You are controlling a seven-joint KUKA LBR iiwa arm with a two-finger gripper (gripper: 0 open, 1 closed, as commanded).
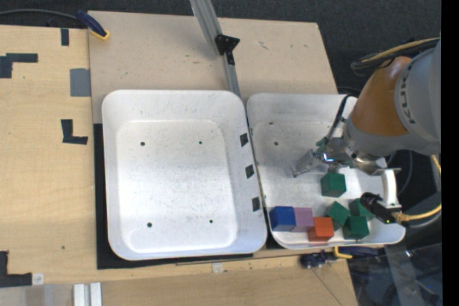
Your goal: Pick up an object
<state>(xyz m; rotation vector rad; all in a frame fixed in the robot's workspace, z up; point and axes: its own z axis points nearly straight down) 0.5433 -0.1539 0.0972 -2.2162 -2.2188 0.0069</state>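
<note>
The two bins, the left bin [176,172] and the right bin [290,132], are looking like smooth white plastic with a faint sheen, their floors speckled with fine dark scuffs. The bench [43,154] is showing a pale, matt wood-like board. A slanted rail [201,0] is reading as brushed, dull-shining metal. The small blocks, among them a green block [333,185], a blue block [282,218] and an orange block [322,228], are appearing matt and smooth. The arm's orange band [376,111] is looking glossy.
</note>
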